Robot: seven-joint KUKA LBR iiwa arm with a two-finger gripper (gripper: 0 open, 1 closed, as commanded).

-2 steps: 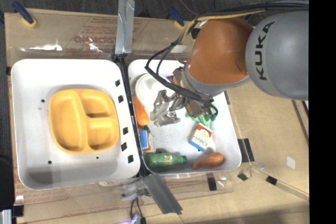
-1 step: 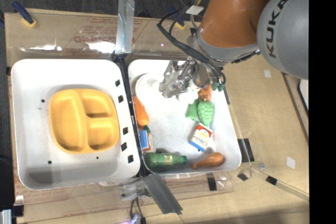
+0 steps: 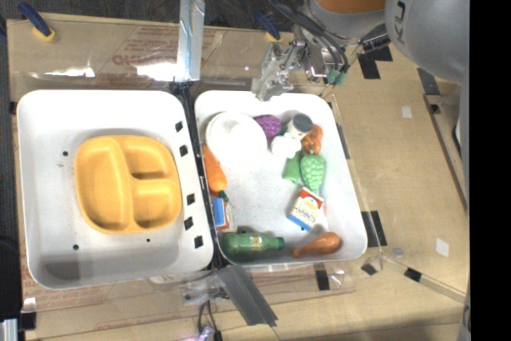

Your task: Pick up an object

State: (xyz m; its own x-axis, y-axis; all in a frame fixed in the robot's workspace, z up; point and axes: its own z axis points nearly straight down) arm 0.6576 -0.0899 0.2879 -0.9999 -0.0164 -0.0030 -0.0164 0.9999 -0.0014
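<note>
My gripper (image 3: 270, 84) hangs above the far rim of the right bin (image 3: 351, 204), its fingers apart and nothing between them. Below it in that bin lie a white plate (image 3: 235, 133), purple grapes (image 3: 269, 125), a small dark-capped jar (image 3: 302, 123) and a brown toy (image 3: 312, 139). Further forward are a green grape bunch (image 3: 310, 170), a red and white carton (image 3: 306, 210), an orange carrot (image 3: 214, 170), a green bottle (image 3: 251, 243) and a brown sausage-like piece (image 3: 318, 244).
The left bin (image 3: 36, 172) holds a yellow divided tray (image 3: 128, 181). A shiny upright post (image 3: 190, 40) stands at the far end between the bins. Cables and black tape marks lie on the bench around the right bin.
</note>
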